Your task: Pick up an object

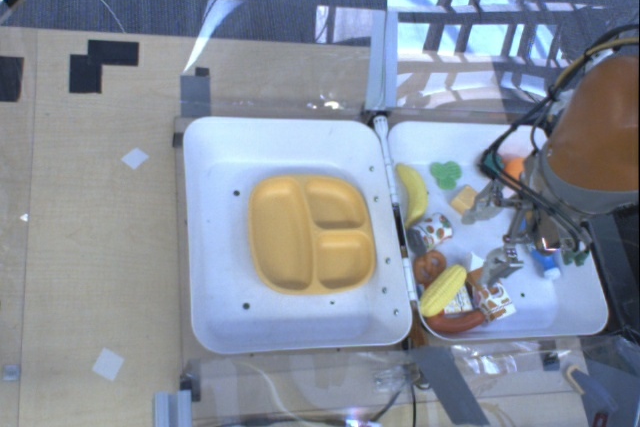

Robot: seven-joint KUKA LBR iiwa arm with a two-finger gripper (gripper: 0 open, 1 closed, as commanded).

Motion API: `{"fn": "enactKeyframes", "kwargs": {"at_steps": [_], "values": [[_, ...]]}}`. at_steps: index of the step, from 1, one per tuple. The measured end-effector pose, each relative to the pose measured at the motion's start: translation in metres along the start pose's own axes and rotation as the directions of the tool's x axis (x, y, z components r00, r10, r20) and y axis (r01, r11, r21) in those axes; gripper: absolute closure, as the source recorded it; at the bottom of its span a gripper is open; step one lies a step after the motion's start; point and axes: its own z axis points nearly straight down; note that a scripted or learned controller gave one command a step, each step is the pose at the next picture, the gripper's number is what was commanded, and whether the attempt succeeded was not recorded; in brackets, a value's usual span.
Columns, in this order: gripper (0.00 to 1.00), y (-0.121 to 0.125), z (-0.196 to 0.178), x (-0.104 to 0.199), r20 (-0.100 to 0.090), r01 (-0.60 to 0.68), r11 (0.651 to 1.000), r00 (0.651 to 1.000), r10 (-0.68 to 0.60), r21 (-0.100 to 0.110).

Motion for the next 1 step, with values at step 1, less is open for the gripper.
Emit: {"fn": "enactKeyframes", "kwargs": {"at_steps": [1], "values": [[0.0, -0.0347, -0.0984, -0.0335, 0.01, 0.055, 0.998, 0.998, -0.055, 0.003]]}}
